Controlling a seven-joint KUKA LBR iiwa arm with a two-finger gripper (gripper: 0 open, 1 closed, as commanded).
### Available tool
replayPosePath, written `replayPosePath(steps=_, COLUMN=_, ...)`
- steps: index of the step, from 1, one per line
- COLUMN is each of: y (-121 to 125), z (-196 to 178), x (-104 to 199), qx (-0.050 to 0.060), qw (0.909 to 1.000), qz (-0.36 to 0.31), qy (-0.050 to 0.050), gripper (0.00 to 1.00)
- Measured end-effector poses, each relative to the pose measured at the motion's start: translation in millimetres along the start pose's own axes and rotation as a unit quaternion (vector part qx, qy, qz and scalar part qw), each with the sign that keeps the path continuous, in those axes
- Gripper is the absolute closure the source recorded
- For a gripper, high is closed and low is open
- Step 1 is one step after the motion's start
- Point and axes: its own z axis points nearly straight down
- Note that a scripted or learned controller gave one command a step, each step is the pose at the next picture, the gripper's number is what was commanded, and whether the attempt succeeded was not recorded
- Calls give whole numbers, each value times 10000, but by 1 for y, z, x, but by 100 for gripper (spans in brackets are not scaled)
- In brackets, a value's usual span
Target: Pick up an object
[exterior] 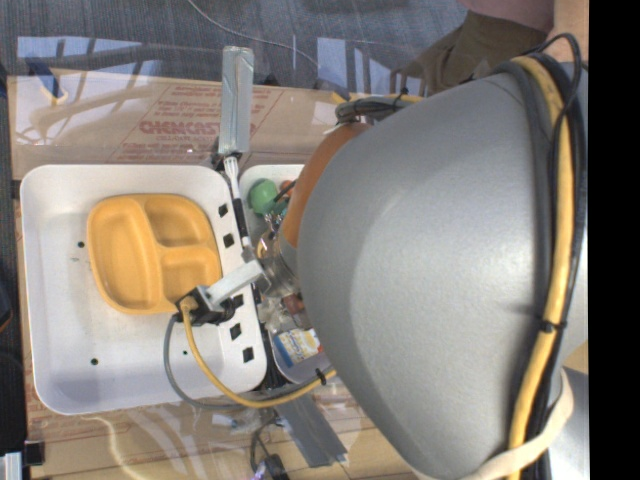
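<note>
Green ball (pixel 262 196) sits in right bin (pixel 290 177), near its far-left corner, mostly hidden by arm (pixel 440 268). More small items (pixel 296 345) crowd nearer end, just under arm. Gripper hidden by arm's bulk; open/closed can't tell. Yellow divided tray (pixel 152 251) lies in left bin (pixel 60 298), well apart.

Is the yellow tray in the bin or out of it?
In. The yellow tray lies flat on the floor of the left white bin, inside its rim.
</note>
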Motion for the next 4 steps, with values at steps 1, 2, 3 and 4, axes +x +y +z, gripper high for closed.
replayPosePath(steps=1, y=-93, z=-21, x=28, qx=-1, qw=9993, qz=374, qy=48, gripper=100)
replayPosePath(steps=2, y=-90, z=-21, x=28, qx=-9, qw=9992, qz=394, qy=48, gripper=0)
replayPosePath(steps=3, y=-67, z=-18, x=41, qx=-13, qw=9992, qz=405, qy=45, gripper=0)
replayPosePath(steps=4, y=-62, z=67, x=18, qx=13, qw=9992, qz=406, qy=-2, gripper=0)
